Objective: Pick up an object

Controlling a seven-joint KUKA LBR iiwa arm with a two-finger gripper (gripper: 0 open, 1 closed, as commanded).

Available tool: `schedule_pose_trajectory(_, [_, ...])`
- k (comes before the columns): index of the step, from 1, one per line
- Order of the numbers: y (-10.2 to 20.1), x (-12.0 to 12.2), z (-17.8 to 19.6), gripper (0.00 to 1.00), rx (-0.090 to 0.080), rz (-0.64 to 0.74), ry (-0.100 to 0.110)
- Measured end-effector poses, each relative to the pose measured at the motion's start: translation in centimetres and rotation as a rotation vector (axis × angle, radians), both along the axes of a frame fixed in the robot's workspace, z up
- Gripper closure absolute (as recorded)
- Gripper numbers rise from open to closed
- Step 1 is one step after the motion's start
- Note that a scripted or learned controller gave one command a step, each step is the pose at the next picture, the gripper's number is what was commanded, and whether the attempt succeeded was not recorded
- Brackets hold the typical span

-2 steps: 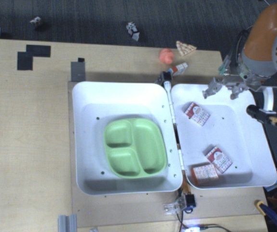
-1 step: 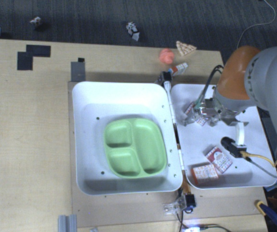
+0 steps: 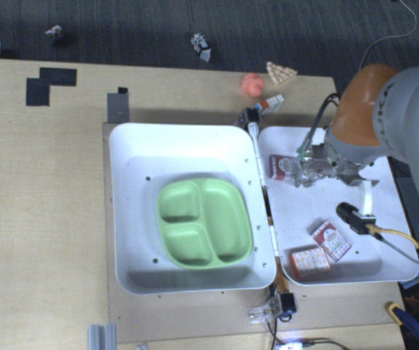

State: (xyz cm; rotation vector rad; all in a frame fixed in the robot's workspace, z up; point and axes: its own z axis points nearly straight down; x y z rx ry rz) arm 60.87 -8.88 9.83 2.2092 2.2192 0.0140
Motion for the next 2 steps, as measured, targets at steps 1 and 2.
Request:
schedule_pose_trajectory(1, [0.92, 6.17, 8.88, 1.00, 0.001, 0.001, 0.006])
schedule_pose_trajectory(2, [0.90, 6.09, 8.73, 0.00, 0.001, 0.001, 0.009])
